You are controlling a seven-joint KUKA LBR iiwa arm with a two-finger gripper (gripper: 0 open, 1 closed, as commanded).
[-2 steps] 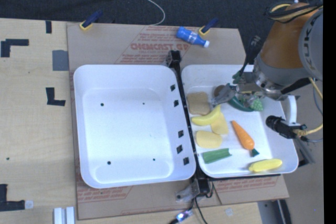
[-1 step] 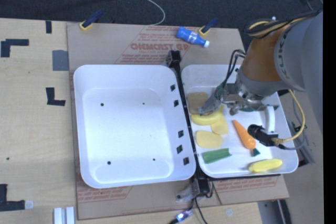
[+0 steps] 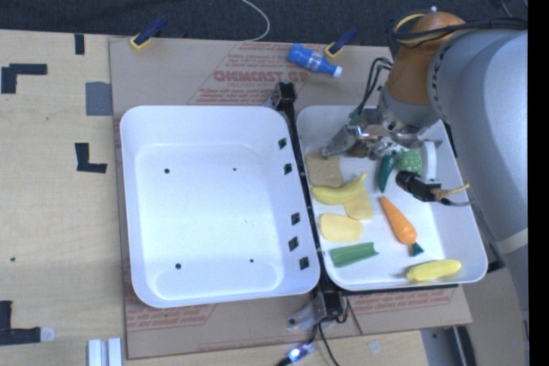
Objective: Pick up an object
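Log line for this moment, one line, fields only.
arm: over right bin | tool: low at bin's far end, near tan slice | grasp: none seen | left bin: untouched

You have two white bins on the worktop: a left bin (image 3: 146,150) and a right bin (image 3: 467,227). In the right one you can count one banana (image 3: 340,193), one carrot (image 3: 398,220), one tan slice (image 3: 325,171), one pale yellow piece (image 3: 341,227), one green strip (image 3: 353,253) and one yellow pod (image 3: 433,270). Beyond the bins, you have one blue bottle (image 3: 313,60).
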